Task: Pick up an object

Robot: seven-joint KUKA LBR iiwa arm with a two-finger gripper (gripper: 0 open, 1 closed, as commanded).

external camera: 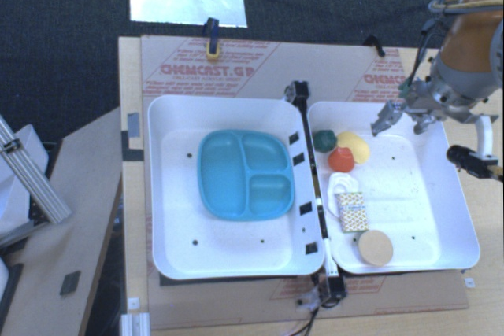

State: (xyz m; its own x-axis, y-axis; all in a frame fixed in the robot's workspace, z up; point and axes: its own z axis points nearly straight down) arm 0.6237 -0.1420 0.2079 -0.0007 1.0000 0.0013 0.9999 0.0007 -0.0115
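my fingers [388, 120] hover above the right bin's [441, 193] far edge, poised over the yellow fruit [356, 146]; whether they're apart, i cannot tell.

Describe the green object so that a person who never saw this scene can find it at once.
Look at the right bin, the one without the blue tray. Along its left wall lies a row of small things; the green object is at the far end of that row. It is dark green and roundish, beside a yellow piece and an orange-red one.
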